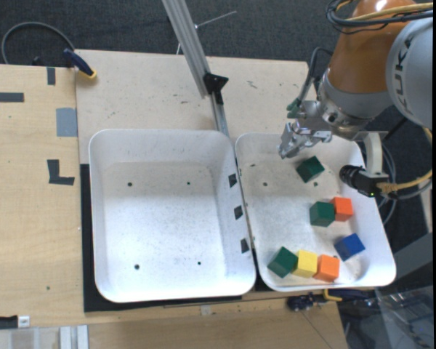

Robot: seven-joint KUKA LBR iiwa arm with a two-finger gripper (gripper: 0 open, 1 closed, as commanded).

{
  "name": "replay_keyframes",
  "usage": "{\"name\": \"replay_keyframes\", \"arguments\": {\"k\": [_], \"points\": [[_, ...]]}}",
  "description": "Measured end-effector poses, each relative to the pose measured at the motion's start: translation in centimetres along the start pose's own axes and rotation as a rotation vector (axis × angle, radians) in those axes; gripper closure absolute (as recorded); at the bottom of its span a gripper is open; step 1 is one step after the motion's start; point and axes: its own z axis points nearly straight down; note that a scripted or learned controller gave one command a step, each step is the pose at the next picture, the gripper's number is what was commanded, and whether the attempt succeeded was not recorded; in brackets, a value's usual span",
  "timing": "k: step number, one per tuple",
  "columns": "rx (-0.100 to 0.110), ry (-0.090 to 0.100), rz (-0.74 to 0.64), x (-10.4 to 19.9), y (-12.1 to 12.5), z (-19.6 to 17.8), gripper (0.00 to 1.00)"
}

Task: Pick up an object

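Along the left of the bench, bare wood with grey tape marks gives way to the left bin (163,213), a shallow white tray with a speckled floor. A slanted metal rail (191,46) crosses above it and ends at a black clamp near the seam between the two trays. In the right bin (265,195), seven blocks lie in its right half: near the front rim a row of three stands touching, a green block (282,261), a yellow block (306,262) and an orange block (328,267); a little behind them sits a blue block (349,246); further back a second green block (322,214) touches a second orange block (342,208); and nearest the back wall lies a dark green block (309,169), tilted on the floor. The gripper (294,145) hangs over the back of this bin, just beside and left of the dark green block, with nothing seen between its fingers. The fingers are small, pale and merge with the white tray, so I cannot tell how far apart they stand. The arm (370,49) slants in from the upper right, its orange band above the wrist; its far side is cut off by the frame, and cables cover the tray's right rim.
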Motion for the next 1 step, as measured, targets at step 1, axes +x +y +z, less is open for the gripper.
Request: {"name": "replay_keyframes", "arguments": {"k": [1], "points": [[0.001,0.0,0.001,3.84,-2.35,0.73,1.0]]}}
